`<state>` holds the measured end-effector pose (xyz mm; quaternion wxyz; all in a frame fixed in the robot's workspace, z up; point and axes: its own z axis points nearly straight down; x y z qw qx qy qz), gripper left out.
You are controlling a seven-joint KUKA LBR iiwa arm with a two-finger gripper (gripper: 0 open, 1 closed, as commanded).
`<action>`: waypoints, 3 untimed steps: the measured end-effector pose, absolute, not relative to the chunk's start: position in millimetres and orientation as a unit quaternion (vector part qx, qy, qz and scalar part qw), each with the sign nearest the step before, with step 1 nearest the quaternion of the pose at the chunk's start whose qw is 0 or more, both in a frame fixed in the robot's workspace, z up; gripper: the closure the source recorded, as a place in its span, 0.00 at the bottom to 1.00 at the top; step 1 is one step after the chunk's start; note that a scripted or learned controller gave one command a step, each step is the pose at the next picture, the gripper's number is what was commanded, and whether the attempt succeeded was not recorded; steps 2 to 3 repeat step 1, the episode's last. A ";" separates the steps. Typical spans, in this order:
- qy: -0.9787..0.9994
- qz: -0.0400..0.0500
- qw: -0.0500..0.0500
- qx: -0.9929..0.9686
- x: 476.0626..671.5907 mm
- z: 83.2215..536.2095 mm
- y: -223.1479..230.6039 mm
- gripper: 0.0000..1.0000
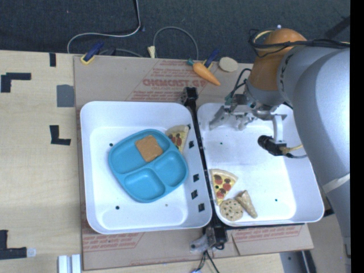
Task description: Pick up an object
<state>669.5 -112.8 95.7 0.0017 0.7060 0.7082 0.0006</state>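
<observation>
My gripper (pixel 228 123) hangs over the far left part of the right bin (pixel 296 175), open with nothing between its fingers. Near that bin's front left lie a toy pizza slice (pixel 223 182), a cookie (pixel 231 209) and a brown wedge (pixel 248 203), well in front of the gripper. In the left bin (pixel 96 169) a blue divided plate (pixel 149 169) carries a brown toast square (pixel 149 148). A second pizza slice (pixel 179 135) lies by the plate's far right edge, close to the divider.
A toy carrot (pixel 205 73) and a beige round piece (pixel 228 64) rest on the cardboard behind the bins. The grey arm (pixel 318 95) covers the right bin's far right corner. Cables run along the back of the bench.
</observation>
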 end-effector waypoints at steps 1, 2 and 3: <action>0.708 -0.002 0.001 0.706 668.2 85.4 -97.2 0.00; 0.708 -0.002 0.001 0.706 668.2 85.4 -97.2 0.00; 0.708 -0.002 0.001 0.706 668.2 85.4 -97.2 0.00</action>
